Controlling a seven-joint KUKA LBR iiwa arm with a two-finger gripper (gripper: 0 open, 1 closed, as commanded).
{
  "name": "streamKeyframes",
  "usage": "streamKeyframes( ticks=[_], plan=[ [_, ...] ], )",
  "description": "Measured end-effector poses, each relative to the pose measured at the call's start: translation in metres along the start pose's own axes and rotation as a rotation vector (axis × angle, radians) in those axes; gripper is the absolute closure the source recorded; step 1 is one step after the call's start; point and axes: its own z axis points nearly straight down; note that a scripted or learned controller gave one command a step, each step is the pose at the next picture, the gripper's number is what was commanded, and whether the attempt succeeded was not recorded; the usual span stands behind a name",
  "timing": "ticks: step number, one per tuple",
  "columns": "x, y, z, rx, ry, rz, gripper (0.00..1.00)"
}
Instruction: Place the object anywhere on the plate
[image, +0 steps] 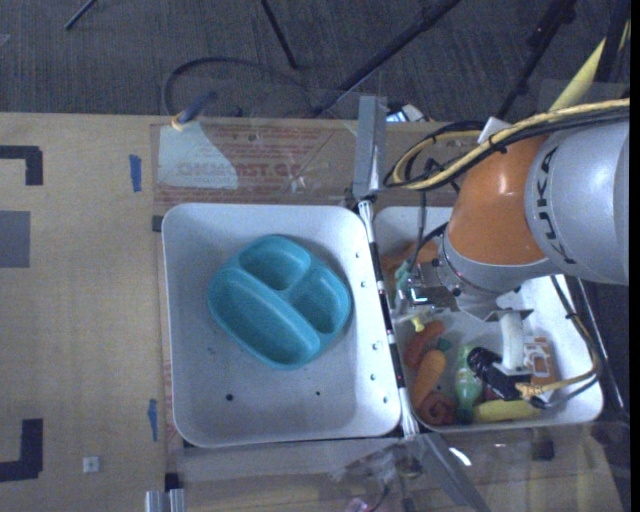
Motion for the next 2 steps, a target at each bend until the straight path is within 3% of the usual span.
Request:
streamKeyframes(
  ticks=[1, 2],
  plan=[
    [0.091, -0.021, -0.002, 0.004, 0.001, -0.086, 1.00],
    [0.088, -0.032, 0.021, 0.004, 0.002, -0.253, 1.00]
  ],
)
